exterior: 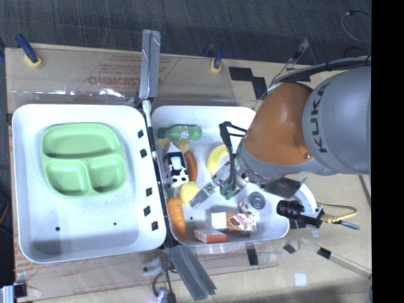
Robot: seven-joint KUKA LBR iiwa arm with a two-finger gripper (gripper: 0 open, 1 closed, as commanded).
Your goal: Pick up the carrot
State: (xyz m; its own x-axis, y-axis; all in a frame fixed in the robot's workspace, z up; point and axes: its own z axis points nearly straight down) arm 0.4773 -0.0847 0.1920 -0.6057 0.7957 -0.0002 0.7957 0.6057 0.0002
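The carrot (pixel 177 215) is lying against the right bin's (pixel 208 113) left wall, near its front corner. The gripper (pixel 214 189) is hovering nearby, its fingers spread, pinching nothing.

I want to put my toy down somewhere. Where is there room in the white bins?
The left bin has bare floor in front of and beside the green tray, mostly along its near edge. The right bin is crowded: the carrot, green bottle, lemon and small boxes pack it, with the end effector among them.
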